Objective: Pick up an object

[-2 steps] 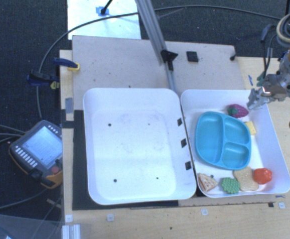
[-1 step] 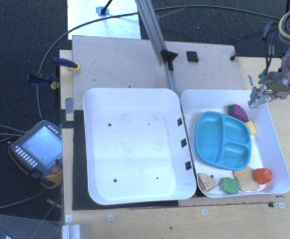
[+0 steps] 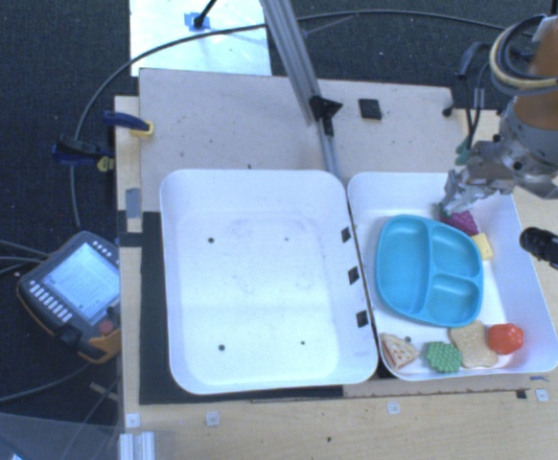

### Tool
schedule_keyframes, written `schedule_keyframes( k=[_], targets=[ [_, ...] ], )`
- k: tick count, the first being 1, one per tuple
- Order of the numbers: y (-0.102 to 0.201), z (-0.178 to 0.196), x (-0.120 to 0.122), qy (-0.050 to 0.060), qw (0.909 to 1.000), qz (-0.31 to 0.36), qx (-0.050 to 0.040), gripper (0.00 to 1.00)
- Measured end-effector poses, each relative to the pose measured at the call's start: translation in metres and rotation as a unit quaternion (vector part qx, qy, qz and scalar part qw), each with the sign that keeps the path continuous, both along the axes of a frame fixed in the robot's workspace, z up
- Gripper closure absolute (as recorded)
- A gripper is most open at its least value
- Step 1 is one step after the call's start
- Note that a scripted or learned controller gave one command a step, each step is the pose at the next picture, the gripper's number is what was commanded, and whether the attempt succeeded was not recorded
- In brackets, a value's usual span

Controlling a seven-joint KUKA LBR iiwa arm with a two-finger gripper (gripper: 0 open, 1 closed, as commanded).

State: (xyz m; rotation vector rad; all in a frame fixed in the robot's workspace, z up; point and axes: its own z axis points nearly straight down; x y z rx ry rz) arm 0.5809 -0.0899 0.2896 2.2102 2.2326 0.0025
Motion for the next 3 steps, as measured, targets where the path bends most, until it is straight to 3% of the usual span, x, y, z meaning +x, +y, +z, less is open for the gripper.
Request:
schedule_keyframes(
  k=[2, 3],
  targets=[
    [0.101, -0.014, -0.026, 0.001, 1.0, 0.0, 0.0004, 1.0],
    [0.154, -0.04, -0.032, 0.001, 1.0, 0.0, 0.0003, 1.0]
  ],
)
